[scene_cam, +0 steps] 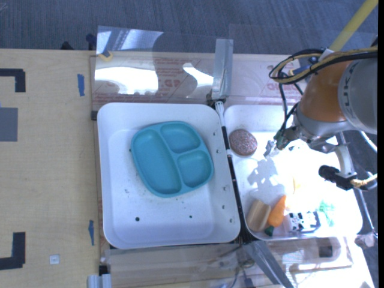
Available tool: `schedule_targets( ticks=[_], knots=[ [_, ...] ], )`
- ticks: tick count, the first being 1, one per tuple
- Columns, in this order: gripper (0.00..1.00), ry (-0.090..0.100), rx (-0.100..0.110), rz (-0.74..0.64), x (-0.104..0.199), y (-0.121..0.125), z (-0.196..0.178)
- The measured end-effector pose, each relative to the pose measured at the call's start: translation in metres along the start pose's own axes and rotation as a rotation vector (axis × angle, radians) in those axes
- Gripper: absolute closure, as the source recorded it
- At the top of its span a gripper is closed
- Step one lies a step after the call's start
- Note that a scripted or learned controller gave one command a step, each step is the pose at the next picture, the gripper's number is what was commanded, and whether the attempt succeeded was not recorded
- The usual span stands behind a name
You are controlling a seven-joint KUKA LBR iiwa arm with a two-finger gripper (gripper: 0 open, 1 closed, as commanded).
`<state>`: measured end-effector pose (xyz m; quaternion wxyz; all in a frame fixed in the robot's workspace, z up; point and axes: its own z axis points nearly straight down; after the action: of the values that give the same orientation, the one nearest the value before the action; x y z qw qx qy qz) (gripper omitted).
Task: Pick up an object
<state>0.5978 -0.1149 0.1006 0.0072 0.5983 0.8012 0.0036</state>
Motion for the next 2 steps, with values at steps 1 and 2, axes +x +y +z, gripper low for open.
schedule_targets(
  ticks=[1,2],
  knots=[
    [1.0,0.004,0.01,0.437,0.048,0.063,-0.087],
    [1.0,0.007,0.015,-0.021,0.039,-0.015,-0.085]
  ],
)
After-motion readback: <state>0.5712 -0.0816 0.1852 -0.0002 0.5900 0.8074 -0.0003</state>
